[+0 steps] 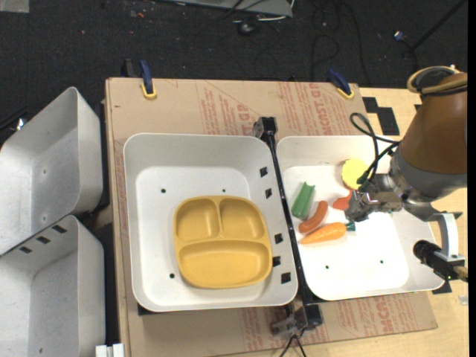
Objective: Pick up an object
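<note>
Tray in left bin

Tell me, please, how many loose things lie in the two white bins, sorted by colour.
Yellow: 2, the divided tray in the left bin and a round piece in the right bin
Green: 1, a green piece
Orange: 1, a carrot
Red-orange: 2, a sausage shape and a small red piece partly under the gripper
Total: 6
</note>
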`<state>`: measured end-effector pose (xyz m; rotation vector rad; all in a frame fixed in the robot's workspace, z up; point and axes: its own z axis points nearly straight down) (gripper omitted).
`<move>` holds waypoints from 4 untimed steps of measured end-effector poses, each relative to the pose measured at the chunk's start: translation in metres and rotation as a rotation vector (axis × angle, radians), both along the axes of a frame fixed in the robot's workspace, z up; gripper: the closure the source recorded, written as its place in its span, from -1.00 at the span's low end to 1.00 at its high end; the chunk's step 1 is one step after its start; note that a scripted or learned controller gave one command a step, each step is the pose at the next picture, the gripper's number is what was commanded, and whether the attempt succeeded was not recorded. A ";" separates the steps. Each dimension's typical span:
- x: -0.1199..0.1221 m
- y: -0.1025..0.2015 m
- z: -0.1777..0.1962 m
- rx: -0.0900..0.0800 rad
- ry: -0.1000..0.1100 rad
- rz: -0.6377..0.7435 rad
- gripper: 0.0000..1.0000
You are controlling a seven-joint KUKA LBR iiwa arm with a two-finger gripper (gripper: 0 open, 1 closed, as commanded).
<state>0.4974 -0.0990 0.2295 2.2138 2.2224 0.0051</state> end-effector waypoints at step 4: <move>0.070 0.159 0.014 0.001 0.005 0.004 1.00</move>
